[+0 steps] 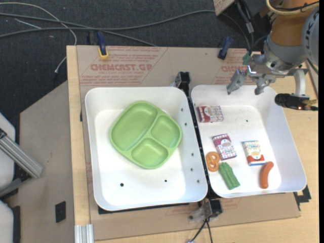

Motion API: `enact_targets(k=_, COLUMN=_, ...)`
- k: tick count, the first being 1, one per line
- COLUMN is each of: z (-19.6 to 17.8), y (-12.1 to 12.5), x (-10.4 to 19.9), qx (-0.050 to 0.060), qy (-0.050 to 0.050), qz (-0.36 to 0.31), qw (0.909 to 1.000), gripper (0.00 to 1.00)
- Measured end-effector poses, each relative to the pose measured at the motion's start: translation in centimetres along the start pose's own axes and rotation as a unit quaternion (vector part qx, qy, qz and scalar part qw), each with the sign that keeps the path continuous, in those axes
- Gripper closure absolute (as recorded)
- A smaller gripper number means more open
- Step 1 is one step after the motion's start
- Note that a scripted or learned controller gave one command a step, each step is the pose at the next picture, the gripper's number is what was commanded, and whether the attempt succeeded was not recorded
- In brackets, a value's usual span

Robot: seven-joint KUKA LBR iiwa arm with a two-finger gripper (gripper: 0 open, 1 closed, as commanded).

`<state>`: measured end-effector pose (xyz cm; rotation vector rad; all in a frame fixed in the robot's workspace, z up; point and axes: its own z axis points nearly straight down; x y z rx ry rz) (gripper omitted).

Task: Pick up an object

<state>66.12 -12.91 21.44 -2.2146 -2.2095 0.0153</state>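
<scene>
My gripper (248, 86) hangs over the far rim of the right bin (286, 130), its two grey fingers spread open with nothing between them. Below it in that bin lie a red-and-white packet (209, 114), a small maroon packet (224, 147), a white and orange packet (252, 152), an orange pretzel (212, 161), a green pickle-like piece (228, 175) and a red sausage (266, 174). All of them rest on the bin floor, apart from the gripper.
The left bin (101, 130) holds a green divided plate (146, 134). Black clamps (182, 79) sit between the bins at the far end. A blue clip (225, 47) and a yellow-blue clip (103, 47) hold the cardboard base's far edge.
</scene>
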Motion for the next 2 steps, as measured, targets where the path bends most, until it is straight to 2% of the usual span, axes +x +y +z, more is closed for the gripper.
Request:
enact_targets(k=1, z=-1.0, y=0.2, x=0.0, qx=-0.008, qy=-0.001, qz=-0.001, qw=1.0, gripper=0.0)
enact_targets(k=2, z=5.2, y=0.5, x=-0.4, qx=-0.004, qy=0.0, qz=-0.001, qw=1.0, gripper=0.0)
